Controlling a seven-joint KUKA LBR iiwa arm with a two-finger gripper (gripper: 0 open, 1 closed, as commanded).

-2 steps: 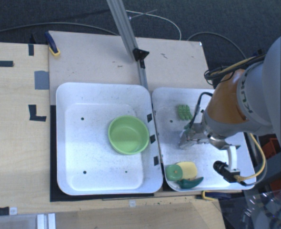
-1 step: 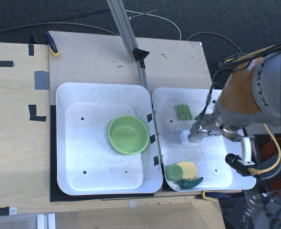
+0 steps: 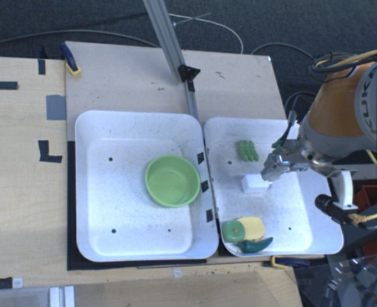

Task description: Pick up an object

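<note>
Left bin (image 3: 92,171): holds a green bowl (image 3: 172,181), upright, near its right wall.

Right bin (image 3: 303,229): a small white block (image 3: 253,184) near the middle, a ridged green piece (image 3: 247,150) toward the far side, and a yellow and green object (image 3: 246,229) with a dark teal piece (image 3: 259,244) touching it at the near left corner.

Gripper (image 3: 269,173): low over the right bin, tips just beside the white block's right edge.

Fingers: from here I cannot tell whether they are apart or closed.

Arm (image 3: 342,114): reaches in from the right.
</note>
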